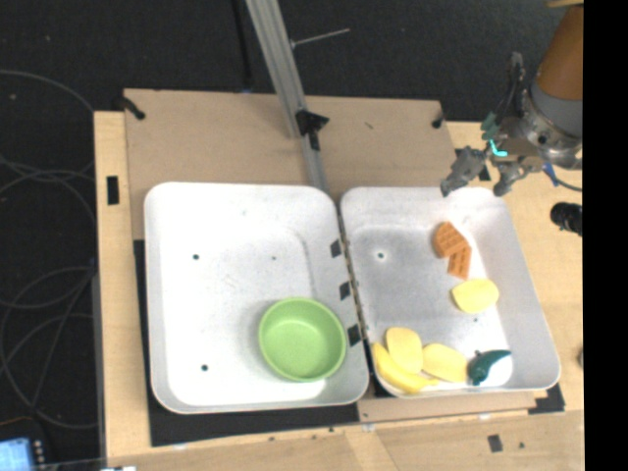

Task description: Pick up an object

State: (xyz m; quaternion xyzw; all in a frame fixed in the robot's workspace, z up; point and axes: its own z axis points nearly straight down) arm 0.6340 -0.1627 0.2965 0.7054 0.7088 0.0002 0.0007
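**Claw poised at the far rim of the right bin, holding nothing**

Camera view: the gripper (481,176) hangs off the grey arm (549,116) at the far right corner of the right bin (392,226), roughly over its back rim. Its two dark fingers (459,177) are spread wide apart, and nothing sits between them. The orange band (563,59) of the arm shows above the wrist, up and to the right of the claw.

Below the claw and slightly to its left, well inside the right bin, lies an orange waffle-textured piece (453,248); it is the nearest object to the fingers but clearly apart from them. Just below that piece, farther from the claw, rests a yellow rounded chip (475,294). Farther down still, against the bin's near wall, a cluster of yellow pieces (417,359) lies overlapping, and a small teal object (487,365) sits just to their right, touching or nearly touching them.

Far down and to the left of the claw, in the left bin (196,226), a green bowl (301,338) stands upright near that bin's near right corner. A slanted metal pole (278,59) rises from behind the seam between the two bins, up and to the left of the claw. Both bins rest on a tan bench (196,126).
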